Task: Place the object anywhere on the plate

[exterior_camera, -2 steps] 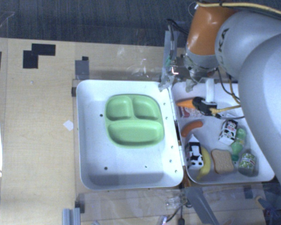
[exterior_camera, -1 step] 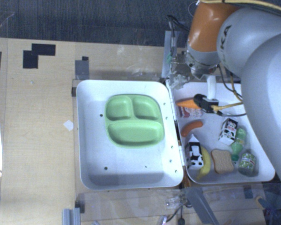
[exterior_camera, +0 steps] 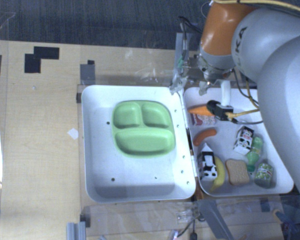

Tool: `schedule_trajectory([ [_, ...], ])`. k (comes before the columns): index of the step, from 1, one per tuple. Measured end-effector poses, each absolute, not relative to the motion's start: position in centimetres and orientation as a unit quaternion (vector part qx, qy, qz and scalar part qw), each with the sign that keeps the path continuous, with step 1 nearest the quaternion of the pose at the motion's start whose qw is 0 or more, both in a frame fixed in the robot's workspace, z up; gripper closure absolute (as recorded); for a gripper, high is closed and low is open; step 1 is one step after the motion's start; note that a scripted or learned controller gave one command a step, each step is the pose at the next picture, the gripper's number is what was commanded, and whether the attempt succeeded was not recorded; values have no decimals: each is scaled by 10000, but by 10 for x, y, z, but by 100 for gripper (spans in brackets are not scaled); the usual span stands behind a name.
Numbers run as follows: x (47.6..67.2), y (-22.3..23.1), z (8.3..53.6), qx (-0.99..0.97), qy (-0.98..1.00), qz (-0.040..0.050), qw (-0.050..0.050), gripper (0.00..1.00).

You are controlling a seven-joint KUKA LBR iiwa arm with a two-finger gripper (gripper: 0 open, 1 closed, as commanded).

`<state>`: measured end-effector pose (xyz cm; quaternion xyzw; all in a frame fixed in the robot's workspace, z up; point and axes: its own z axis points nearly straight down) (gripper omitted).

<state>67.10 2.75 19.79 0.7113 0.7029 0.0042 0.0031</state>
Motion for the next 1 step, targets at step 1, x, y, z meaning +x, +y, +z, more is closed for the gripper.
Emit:
schedule_trajectory([
  [1, 673, 29, 210, 7100, 7042, 68, 49, 100],
])
